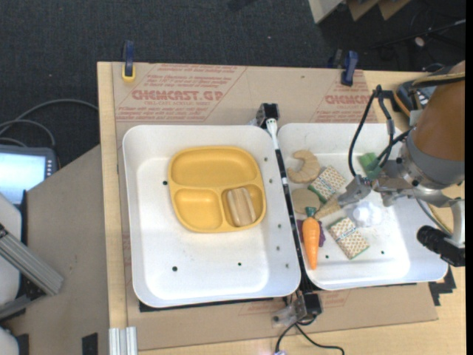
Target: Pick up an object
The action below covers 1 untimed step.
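A robotics lab: clamped cardboard sheet [244, 95] on the bench [103, 198], loose cables [29, 120], carpeted floor [148, 13].

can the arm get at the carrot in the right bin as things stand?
Probably yes. The carrot lies uncovered along the left wall of the right bin, nothing on top. The pincer hovers in the same bin, just up and right. The wall's closeness might crowd one finger.

One fixed camera hangs above the bench [111, 198], looking down at a slant, taking in both white bins [140, 220] fully.
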### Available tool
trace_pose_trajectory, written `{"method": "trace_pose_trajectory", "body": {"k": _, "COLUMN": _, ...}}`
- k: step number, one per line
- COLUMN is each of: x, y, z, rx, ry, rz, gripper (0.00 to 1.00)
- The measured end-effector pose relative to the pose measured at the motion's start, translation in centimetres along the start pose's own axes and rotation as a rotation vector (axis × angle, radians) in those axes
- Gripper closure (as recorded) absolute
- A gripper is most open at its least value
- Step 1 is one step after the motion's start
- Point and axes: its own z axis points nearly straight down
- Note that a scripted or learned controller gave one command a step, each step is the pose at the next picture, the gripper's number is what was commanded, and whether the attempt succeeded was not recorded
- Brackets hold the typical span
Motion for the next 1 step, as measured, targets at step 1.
{"method": "trace_pose_trajectory", "body": {"k": 1, "x": -1.51, "y": -0.89, "z": 13.57, "rx": 0.006, "ry": 0.001, "rz": 0.003, "gripper": 0.0}}
